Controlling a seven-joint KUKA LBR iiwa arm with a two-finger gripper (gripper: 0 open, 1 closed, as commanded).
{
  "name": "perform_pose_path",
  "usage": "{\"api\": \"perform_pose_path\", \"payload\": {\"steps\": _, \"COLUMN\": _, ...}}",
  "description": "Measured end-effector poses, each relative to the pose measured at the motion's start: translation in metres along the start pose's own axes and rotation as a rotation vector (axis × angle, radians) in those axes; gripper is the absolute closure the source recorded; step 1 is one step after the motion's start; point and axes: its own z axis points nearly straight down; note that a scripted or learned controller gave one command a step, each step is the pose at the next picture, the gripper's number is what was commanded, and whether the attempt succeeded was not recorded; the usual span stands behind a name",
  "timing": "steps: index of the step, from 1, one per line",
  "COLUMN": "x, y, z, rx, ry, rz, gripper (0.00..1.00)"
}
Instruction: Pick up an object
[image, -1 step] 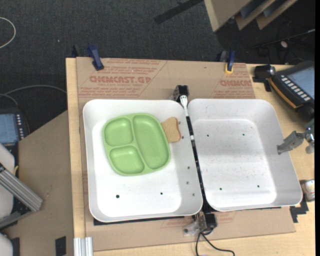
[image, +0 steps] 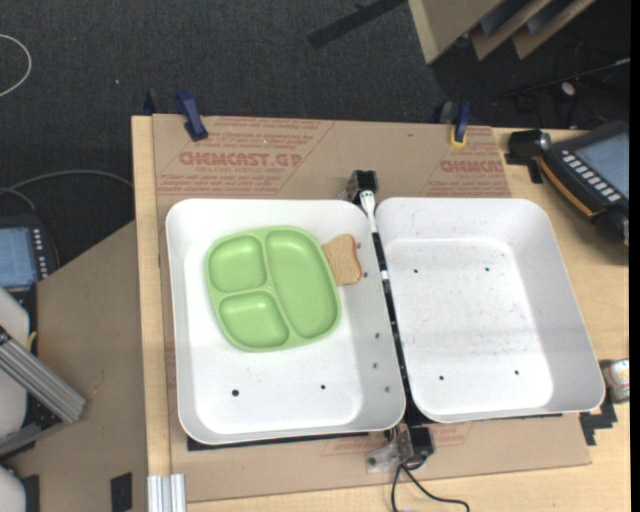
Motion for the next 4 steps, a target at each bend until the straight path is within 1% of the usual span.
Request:
{"api": "perform_pose_path", "payload": {"steps": 1, "x": 0.059, "y": -0.002, "z": -0.113, "rx": 0.002, "ry": 0.005, "rz": -0.005, "gripper": 0.0}}
{"api": "perform_pose_path", "payload": {"steps": 2, "x": 0.056, "y": -0.002, "z": -0.117, "rx": 0.013, "ry": 0.005, "rz": 0.001, "gripper": 1.0}}
{"api": "perform_pose_path", "payload": {"steps": 3, "x": 0.095, "y": -0.001, "z": -0.01, "rx": 0.032, "ry": 0.012, "rz": -0.001, "gripper": 1.0}}
{"api": "perform_pose_path", "payload": {"steps": 4, "x": 0.136, "y": -0.007, "z": 0.066, "rx": 0.029, "ry": 0.012, "rz": -0.001, "gripper": 1.0}}
